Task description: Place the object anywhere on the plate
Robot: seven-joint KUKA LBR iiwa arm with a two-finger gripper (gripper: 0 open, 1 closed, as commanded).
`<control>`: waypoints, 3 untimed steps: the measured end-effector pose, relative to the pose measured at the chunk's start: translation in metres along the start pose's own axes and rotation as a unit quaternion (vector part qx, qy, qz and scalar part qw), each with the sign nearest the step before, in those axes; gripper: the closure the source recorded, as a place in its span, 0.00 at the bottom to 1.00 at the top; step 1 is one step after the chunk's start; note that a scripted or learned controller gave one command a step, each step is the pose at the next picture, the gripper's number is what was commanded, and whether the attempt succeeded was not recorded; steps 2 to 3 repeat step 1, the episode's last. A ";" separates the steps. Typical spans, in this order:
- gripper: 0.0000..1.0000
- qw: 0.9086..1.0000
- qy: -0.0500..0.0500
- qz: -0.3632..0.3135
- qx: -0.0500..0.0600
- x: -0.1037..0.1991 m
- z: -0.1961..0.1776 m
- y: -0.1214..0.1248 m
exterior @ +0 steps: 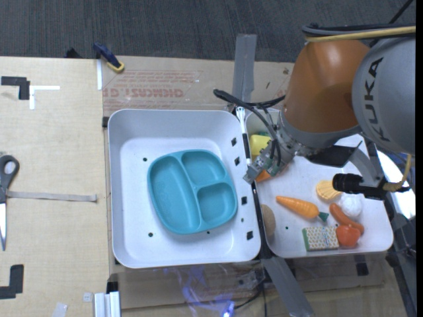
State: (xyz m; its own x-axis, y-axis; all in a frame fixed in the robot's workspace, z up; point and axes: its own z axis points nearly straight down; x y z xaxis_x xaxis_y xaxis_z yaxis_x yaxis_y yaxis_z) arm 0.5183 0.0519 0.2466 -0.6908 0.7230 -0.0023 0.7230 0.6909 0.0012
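Observation:
A blue three-compartment plate (192,191) lies in the left white bin (125,177) with nothing on it. My gripper (264,167) is down in the right bin (291,236), close against its left wall and just right of the plate. A small orange object (264,175) peeks out right under the gripper's tip; the gripper body hides how the two meet. A yellow object (260,142) lies just behind the gripper, partly covered by the wrist.
The right bin also holds a toy carrot (299,207), a round orange slice (325,190), a white egg (350,205), a red piece (347,230), a speckled block (321,238) and a brown object (268,220). Scissors (5,177) lie on the bench's left.

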 end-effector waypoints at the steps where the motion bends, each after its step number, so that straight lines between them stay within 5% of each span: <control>1: 0.00 1.000 0.000 0.000 0.000 0.000 0.000 0.000; 3: 0.00 1.000 0.000 0.000 0.000 0.000 0.000 0.000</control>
